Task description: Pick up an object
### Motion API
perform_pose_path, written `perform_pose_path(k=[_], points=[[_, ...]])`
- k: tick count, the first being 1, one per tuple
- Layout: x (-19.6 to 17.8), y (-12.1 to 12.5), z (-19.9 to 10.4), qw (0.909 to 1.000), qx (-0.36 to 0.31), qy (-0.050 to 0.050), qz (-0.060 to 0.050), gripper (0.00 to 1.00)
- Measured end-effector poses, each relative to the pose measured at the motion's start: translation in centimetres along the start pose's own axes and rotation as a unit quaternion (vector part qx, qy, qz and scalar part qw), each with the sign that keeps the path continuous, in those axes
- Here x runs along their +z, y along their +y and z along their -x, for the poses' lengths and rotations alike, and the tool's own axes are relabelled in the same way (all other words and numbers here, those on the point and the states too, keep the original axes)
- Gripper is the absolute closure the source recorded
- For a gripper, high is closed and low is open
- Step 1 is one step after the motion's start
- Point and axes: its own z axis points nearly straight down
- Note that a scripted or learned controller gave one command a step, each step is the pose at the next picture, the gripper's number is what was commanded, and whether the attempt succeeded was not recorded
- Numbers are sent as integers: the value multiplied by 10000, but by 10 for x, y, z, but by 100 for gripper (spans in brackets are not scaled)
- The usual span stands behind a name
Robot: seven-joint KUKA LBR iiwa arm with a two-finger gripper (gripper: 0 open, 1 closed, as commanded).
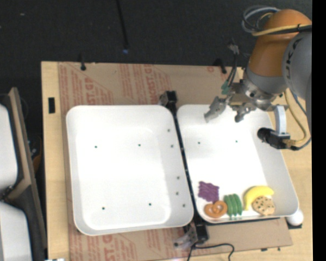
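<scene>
Gripper hung spread, nothing pinched (upper right of frame); toys lower right; descent there judged needed.

Two white bins; five toy foods in the right one.

I am looking down from one fixed camera above the bench, tilting at a slant, far enough back to be taking in both white bins, left bin and right bin, side by side.
</scene>
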Motion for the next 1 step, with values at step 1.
perform_pose_path(k=[1], points=[[126,45,61,10000,17,2,-60,0]])
